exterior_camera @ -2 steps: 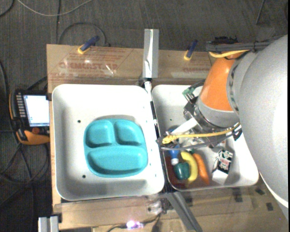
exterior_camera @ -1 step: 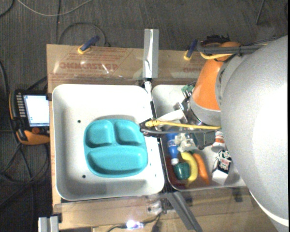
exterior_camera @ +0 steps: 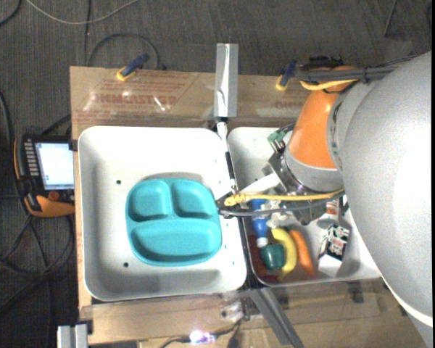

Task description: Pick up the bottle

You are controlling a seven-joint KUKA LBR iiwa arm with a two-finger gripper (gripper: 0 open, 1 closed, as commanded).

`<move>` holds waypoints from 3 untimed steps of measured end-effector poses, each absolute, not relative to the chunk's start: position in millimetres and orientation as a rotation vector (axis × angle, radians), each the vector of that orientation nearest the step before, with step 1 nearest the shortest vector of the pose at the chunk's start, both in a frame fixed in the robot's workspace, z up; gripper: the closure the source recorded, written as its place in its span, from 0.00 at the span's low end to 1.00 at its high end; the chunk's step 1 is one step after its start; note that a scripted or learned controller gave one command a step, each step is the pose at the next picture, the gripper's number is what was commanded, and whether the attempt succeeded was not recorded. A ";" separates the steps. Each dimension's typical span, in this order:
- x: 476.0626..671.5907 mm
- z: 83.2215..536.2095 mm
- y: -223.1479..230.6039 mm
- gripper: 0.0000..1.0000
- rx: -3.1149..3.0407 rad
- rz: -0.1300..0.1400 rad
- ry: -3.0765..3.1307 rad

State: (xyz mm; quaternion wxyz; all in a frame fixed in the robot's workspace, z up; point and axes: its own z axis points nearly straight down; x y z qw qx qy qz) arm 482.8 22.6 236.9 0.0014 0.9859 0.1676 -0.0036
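From my seat I see the arm coming in from the right, its grey bulk and orange band covering much of the right bin. The gripper sits low over that bin's left side, near the wall between the two bins, with a yellow cable crossing it. I cannot tell how it is set, as the wrist hides it. Just beneath it lies what I take for the bottle, blue at the top with a red part lower down, along the left wall of the right bin. Beside it toward the near edge are a green thing, a banana, a carrot and a small white carton. In the left bin a teal divided plate rests at its middle
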 end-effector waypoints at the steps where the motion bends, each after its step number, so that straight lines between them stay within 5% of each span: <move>1: 482.6 246.4 48.5 1.00 2.911 -0.011 1.186; 2: 483.7 247.3 12.3 1.00 3.123 -0.007 0.321; 3: 482.4 203.8 -2.3 1.00 3.105 -0.012 0.479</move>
